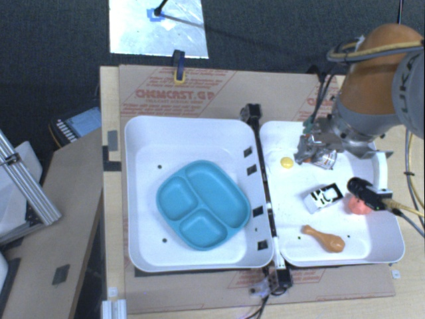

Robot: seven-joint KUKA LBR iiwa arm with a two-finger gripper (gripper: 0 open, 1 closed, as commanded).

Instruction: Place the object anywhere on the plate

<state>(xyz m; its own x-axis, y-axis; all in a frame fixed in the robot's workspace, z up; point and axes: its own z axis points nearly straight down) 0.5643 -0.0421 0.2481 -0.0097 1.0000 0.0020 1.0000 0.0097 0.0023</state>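
A blue plate (202, 205) with three compartments lies in the left bin (143, 135), with nothing on it. My gripper (315, 153) hangs low over the far part of the right bin (392, 244). A small yellow piece (286, 162) sits just left of it, close by but apart. Nearer the front of the same bin lie a white block with black markings (323, 197), a pink object (357, 207) partly hidden behind the robot's hardware, and a tan, drumstick-shaped object (325, 238).
A black divider with clips (260, 178) runs between the two bins. The arm's grey and orange body (382, 65) looms over the right bin's far right corner. A silver sheet (158, 18) lies beyond the bench.
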